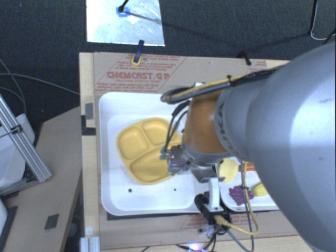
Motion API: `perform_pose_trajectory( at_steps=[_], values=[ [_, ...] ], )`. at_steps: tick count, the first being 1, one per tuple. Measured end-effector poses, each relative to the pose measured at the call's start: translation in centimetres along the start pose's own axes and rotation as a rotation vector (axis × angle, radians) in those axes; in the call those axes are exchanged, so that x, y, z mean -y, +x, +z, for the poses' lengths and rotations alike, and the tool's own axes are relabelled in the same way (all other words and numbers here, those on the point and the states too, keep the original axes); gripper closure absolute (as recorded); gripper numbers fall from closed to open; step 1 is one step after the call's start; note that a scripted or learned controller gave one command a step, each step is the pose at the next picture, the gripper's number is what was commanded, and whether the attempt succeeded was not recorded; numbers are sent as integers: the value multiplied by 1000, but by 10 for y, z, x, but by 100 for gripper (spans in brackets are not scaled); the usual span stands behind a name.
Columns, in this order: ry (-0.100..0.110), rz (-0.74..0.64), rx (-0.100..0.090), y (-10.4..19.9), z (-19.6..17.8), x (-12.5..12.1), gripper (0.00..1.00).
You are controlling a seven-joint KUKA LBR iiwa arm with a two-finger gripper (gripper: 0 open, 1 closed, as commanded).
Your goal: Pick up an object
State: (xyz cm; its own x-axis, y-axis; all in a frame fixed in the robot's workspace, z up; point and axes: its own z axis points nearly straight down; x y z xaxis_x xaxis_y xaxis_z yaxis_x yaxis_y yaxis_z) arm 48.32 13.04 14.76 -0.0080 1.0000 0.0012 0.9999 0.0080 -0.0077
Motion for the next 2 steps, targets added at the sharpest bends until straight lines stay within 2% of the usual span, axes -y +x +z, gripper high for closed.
perform_pose_trajectory(
  at_steps=[1, 2],
  values=[
    [-7, 2, 1, -6, 64, -78, 100],
    [-6, -3, -1, 76, 55, -1, 100]
  ],
)
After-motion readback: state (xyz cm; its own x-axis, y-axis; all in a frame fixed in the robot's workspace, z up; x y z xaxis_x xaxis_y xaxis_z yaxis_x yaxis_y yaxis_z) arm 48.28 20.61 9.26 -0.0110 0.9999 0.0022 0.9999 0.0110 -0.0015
